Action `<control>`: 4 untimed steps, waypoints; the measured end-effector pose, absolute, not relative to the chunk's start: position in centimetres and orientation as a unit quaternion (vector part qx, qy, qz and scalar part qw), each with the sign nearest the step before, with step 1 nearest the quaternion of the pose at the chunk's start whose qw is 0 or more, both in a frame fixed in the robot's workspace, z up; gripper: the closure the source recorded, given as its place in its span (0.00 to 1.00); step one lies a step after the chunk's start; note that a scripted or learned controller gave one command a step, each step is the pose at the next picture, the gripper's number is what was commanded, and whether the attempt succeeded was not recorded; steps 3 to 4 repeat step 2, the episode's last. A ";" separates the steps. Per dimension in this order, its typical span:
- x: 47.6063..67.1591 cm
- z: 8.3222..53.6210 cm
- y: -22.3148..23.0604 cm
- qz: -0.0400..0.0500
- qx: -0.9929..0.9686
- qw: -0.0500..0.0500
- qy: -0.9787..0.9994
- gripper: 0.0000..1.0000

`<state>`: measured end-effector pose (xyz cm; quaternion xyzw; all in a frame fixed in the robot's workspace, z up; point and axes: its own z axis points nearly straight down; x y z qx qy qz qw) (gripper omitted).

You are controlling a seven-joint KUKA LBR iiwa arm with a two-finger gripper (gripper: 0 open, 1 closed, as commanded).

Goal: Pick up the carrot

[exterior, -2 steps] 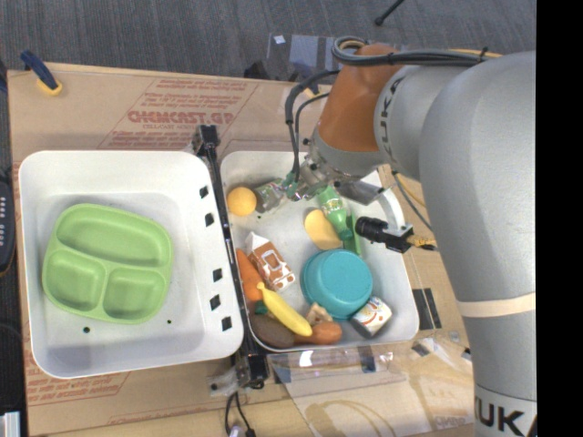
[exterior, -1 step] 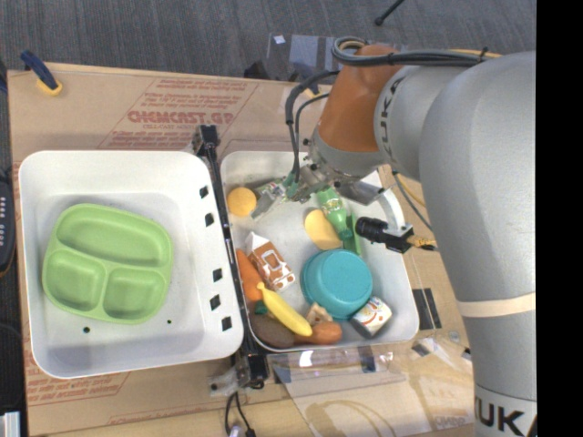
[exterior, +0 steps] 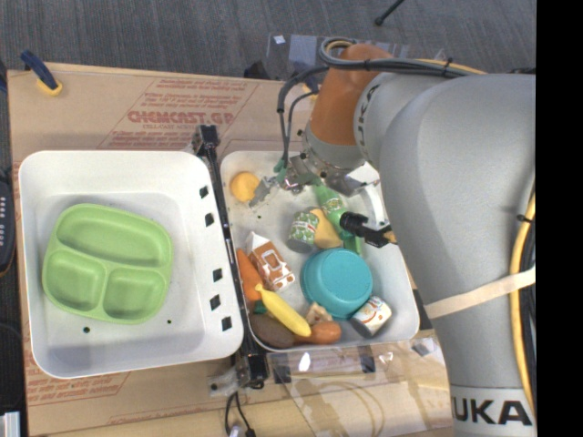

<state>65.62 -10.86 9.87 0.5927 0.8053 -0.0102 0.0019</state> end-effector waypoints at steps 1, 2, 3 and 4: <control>64.7 8.7 -10.3 -0.020 0.788 -0.018 0.615 0.00; 65.5 9.1 -9.7 -0.005 0.898 -0.004 0.440 0.00; 65.5 9.1 -9.7 -0.005 0.898 -0.004 0.440 0.00; 65.5 9.1 -9.7 -0.005 0.898 -0.004 0.440 0.00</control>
